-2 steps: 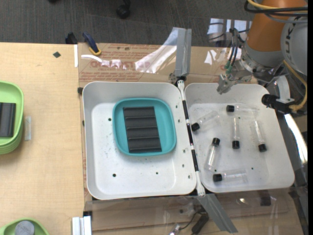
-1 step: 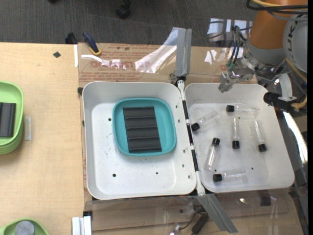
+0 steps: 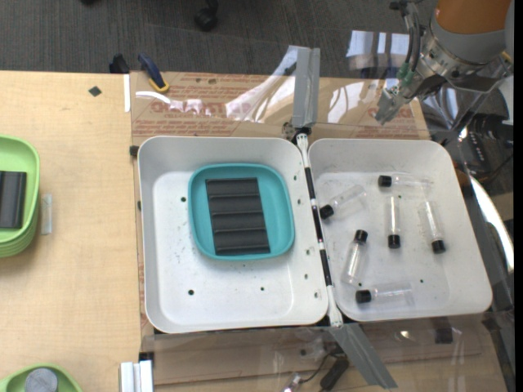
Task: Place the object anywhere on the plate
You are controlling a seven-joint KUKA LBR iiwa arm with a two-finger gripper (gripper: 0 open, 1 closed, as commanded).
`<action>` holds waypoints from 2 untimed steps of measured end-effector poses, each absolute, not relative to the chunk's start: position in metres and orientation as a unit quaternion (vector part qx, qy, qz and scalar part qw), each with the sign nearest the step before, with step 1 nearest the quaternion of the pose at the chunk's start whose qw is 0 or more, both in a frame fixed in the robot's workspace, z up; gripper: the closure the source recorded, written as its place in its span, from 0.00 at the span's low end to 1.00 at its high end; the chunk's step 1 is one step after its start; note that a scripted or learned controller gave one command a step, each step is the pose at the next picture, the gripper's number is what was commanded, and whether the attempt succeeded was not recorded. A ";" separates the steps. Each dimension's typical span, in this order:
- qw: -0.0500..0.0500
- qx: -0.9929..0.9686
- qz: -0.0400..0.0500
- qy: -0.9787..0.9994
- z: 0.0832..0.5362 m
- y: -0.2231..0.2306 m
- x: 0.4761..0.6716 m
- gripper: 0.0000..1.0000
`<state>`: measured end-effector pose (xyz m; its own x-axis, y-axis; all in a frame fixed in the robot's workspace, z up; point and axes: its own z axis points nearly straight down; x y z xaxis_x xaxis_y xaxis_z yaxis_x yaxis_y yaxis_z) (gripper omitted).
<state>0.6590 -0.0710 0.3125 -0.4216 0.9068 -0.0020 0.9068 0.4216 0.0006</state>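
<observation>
A teal square plate (image 3: 282, 219) carrying a ribbed black insert (image 3: 237, 214) is set in the middle of the left white bin (image 3: 163, 243), presumably so that anything released above it lands squarely. Several clear plastic vials with black caps (image 3: 393, 221) are scattered in the right white bin (image 3: 458, 292), apart enough to be picked singly. At the upper right of the frame the two-finger gripper (image 3: 391, 102) is held above the bench beyond the bins; whether anything is grasped cannot be told.

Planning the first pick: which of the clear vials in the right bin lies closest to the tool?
The clear plastic vial with a black cap along the right white bin's far wall. It lies farther up than the others, nearest the tool.
</observation>
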 end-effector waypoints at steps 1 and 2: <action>0.000 0.489 0.000 0.872 0.192 -0.044 0.659 1.00; 0.000 0.445 0.000 0.896 0.204 -0.004 0.633 1.00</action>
<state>0.6332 -0.0037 0.2038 -0.6045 0.7966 0.0000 0.7966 0.6045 -0.0011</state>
